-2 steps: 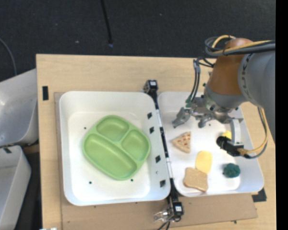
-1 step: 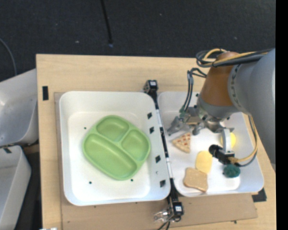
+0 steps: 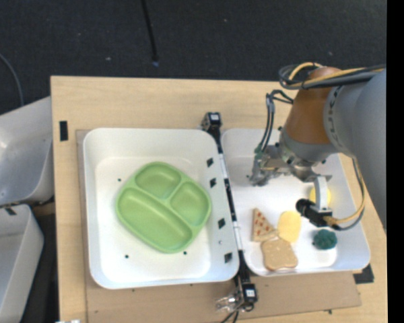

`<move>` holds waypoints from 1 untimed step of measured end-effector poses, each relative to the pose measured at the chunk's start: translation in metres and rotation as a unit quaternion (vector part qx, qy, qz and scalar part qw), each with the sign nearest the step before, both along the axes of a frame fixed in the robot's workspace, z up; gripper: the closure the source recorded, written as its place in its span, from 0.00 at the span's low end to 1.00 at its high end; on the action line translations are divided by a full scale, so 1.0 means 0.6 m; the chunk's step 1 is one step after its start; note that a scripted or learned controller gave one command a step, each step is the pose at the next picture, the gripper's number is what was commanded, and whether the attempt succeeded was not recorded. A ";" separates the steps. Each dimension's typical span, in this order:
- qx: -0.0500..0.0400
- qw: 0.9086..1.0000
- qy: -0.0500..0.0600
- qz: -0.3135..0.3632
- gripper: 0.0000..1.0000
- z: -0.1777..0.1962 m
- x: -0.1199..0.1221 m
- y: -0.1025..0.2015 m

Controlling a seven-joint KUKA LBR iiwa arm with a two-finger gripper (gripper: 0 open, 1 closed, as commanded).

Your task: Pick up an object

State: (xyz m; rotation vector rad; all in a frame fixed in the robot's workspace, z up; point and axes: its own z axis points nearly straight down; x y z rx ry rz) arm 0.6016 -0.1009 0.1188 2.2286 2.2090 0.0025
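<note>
A pale wooden bench (image 3: 141, 89), seen from above at a slant, carries two shallow white bins side by side.

The left bin (image 3: 94, 147) holds one thing: a light green plate (image 3: 163, 206) with three compartments. It lies flat near the middle of the bin, with its long side running from about 10 o'clock to 4 o'clock.

A grey arm (image 3: 353, 120) enters from 3 o'clock and reaches over the right bin (image 3: 246, 143). An orange band (image 3: 308, 116) sits above its wrist. The hand (image 3: 261, 172) hangs over the upper left part of that bin, at about 10 o'clock from the bin's centre and close to the wall shared with the left bin. White bin floor shows around the hand, and nothing can be seen in its grip. From this angle it cannot be told whether the hand is released or clenched.

The small things to pick up are grouped in the lower half of the right bin, at about 5 to 6 o'clock from the hand and apart from it. A tan triangular slice (image 3: 260, 225) with red spots lies nearest the shared wall. Just beside it, at its 3 o'clock, is a yellow piece (image 3: 289, 226). A light brown slice of toast (image 3: 279, 254) lies below these two, at 6 o'clock, touching or nearly touching both. A small dark green lump (image 3: 324, 239) sits by itself at 3 o'clock from the toast, near the bin's right wall.
</note>
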 end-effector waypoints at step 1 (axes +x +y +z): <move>0.000 1.000 -0.001 0.005 1.00 0.106 0.003 0.003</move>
